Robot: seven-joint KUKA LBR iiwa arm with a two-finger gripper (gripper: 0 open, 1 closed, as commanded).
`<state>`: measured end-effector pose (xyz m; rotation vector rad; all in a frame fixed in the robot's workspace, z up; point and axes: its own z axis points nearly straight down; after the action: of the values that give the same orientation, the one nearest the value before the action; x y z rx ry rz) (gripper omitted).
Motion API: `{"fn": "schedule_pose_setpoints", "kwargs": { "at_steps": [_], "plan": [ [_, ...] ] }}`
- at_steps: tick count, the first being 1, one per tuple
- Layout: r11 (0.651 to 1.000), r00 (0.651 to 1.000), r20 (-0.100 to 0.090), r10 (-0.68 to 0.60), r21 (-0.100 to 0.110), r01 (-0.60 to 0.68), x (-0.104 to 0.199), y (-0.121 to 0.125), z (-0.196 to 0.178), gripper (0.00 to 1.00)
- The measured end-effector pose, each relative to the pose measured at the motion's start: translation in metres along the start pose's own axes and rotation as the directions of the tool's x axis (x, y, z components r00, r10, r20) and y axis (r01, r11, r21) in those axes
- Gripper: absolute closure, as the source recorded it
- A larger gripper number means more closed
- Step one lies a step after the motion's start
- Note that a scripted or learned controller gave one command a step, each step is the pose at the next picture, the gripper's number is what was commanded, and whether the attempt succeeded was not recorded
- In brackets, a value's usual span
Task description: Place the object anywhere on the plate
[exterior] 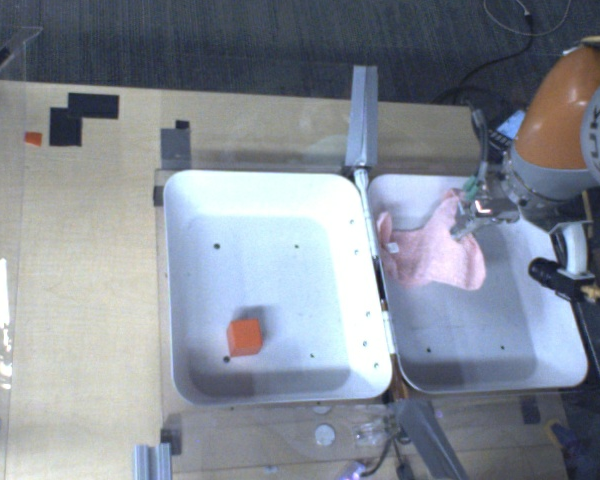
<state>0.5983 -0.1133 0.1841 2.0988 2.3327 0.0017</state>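
A small orange cube [245, 337] lies in the left bin [210, 208], near its front left. In the right bin [540, 368] a pink cloth [430, 256] lies against the left wall, and its upper right corner is drawn up to a peak. My gripper [467, 218] hangs over the back of the right bin, right at that raised corner. It is shut on the cloth's corner, and the rest of the cloth drapes down onto the bin floor.
A metal divider [361, 118] runs back from between the two bins. Black blocks [78, 116] and a tiny orange piece [32, 139] sit on the bench at the far left. A black cable [520, 13] loops behind the right bin.
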Motion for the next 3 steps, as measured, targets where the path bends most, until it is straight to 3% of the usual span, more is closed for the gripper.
{"fn": "schedule_pose_setpoints", "kwargs": {
  "at_steps": [1, 2, 3],
  "plan": [
    [1.000, 1.000, 0.000, -0.008, -0.003, 0.008, 0.000, 0.003, -0.039, 1.00],
    [0.916, 0.916, -0.001, -0.401, -0.001, 0.401, 0.044, 0.013, -0.032, 1.00],
    [0.686, 0.686, 0.002, -0.727, -0.004, 0.727, 0.094, 0.021, -0.043, 1.00]
  ]
}}
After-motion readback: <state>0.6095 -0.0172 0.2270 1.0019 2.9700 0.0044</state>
